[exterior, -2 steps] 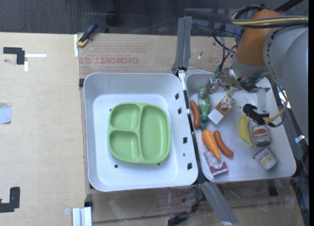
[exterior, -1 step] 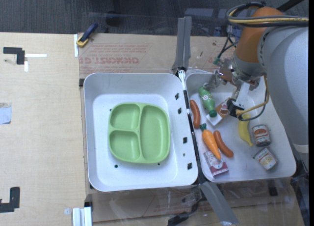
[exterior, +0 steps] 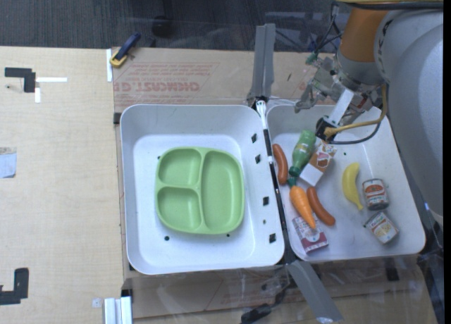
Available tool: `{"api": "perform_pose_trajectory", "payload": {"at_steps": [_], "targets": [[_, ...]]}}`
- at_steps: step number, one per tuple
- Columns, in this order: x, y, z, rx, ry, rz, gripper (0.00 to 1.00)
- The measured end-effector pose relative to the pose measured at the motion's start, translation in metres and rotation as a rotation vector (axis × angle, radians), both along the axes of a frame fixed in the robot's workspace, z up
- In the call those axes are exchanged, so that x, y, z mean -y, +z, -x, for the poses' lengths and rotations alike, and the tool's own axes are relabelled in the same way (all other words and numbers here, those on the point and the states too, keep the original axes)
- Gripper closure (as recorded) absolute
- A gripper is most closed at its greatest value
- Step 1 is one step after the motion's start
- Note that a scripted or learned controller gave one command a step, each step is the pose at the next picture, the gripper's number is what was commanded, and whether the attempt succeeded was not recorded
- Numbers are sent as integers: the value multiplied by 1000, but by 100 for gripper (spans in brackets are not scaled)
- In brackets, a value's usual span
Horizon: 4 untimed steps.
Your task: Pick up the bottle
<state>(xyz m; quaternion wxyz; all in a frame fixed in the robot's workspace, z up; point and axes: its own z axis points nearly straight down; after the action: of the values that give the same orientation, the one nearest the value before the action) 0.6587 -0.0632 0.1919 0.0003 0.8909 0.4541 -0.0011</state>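
1. The bottle (exterior: 301, 151) lies on its side in the right bin (exterior: 405, 175), near the bin's left wall, its green body slanting toward the far end. It sits between a hot dog (exterior: 280, 163) on its left and a small carton (exterior: 321, 161) just beside it on the right.
2. It looks like a light, hollow plastic toy: stiff, smooth and probably slippery, rounded so it may roll under a push. The best hold seems across the middle of its body, fingers closing on the two long sides.
3. The gripper (exterior: 331, 108) hangs over the far end of the right bin, near the bottle's upper end; I cannot tell how wide it stands, and nothing shows in it.
4. Neighbours are smooth plastic too: a carrot (exterior: 303, 206), a banana (exterior: 351, 184), two small cans (exterior: 375, 193).
5. The left bin (exterior: 134, 175) holds a glossy green divided plate (exterior: 200, 190).
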Motion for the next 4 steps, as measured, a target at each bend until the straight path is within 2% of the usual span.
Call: {"api": "perform_pose_trajectory", "payload": {"at_steps": [1, 2, 3, 4], "targets": [[64, -97, 30, -1, 112, -1, 0], [42, -35, 51, 0, -89, -1, 0], [37, -99, 60, 1, 67, -1, 0], [-2, 0, 7, 1, -171, 0, 0]]}}
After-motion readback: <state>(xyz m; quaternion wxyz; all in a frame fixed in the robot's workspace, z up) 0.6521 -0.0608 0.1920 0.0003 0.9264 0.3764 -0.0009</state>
